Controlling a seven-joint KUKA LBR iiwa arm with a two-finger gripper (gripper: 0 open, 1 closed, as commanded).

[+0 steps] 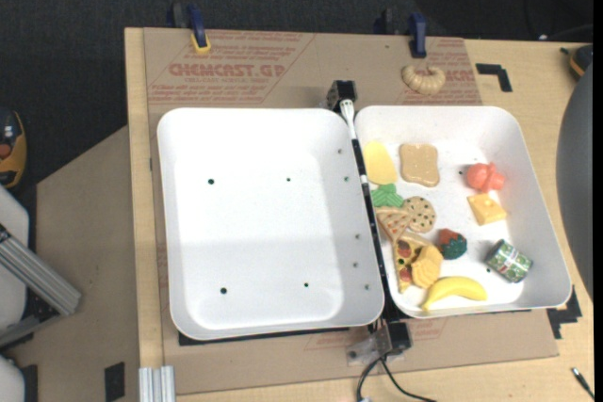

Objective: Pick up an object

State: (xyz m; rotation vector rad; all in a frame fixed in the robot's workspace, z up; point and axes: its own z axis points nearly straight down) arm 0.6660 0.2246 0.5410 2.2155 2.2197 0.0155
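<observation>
Two white bins sit side by side on a brown board. The left bin (pixel 264 221) has only a few dark dots on its floor. The right bin (pixel 542 202) carries all the toy food.

Along its left edge lie a pale yellow piece (pixel 380 162), a green leafy bit (pixel 385 197), a pizza slice (pixel 393 223) and a cookie (pixel 419 214). A slice of toast (pixel 419 164) rests toward the far edge, just beside the yellow piece. In the near left corner a reddish and orange cluster (pixel 415 264) is packed together (hard to tell the pieces apart), with a banana (pixel 454 291) lying along the near edge just beside it. A small dark red and green piece (pixel 451 243) sits near the middle. Toward the right edge are a red lump (pixel 481 176), a cheese wedge (pixel 486 207) touching it, and a little green can (pixel 509 261) tipped on its side.

The grey arm (pixel 579 165) rises as a blurred mass along the right edge of that bin, well above the food; whether its fingers are apart or together I cannot tell. A small coiled tan thing (pixel 424 77) lies on the board beyond the bin's far edge.
</observation>
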